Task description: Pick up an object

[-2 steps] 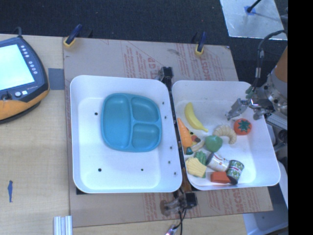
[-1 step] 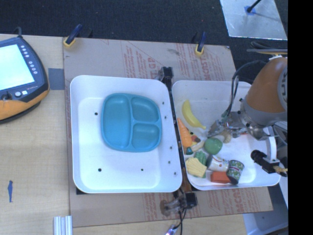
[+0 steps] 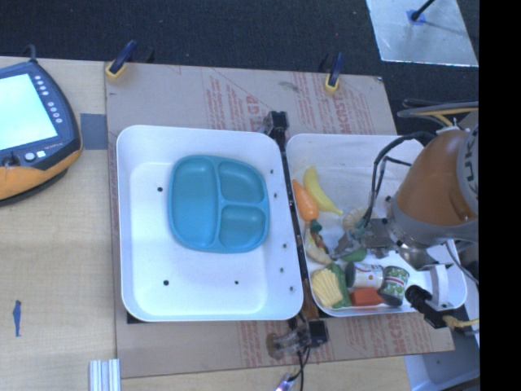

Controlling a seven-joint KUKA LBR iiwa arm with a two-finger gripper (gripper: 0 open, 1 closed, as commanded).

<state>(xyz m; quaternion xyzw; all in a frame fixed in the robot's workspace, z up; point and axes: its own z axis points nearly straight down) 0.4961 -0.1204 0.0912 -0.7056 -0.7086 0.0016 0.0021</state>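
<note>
The right bin (image 3: 358,149) holds a heap of toy food. A yellow banana (image 3: 320,192) and an orange carrot (image 3: 304,202) lie by its left wall. Nearer the front lie a corn cob (image 3: 327,283), a small can with a green label (image 3: 394,282) and a red piece (image 3: 366,297). My gripper (image 3: 355,241) reaches in from the right and hangs low over the middle of this heap, just above some green and pale pieces. The arm's orange band (image 3: 435,187) covers the bin's right part.
In the left bin (image 3: 130,218) rests a blue divided plate (image 3: 218,202). A tablet-like pendant (image 3: 32,129) lies at the bench's far left. Clamps (image 3: 120,62) hold the cardboard at the back edge.
</note>
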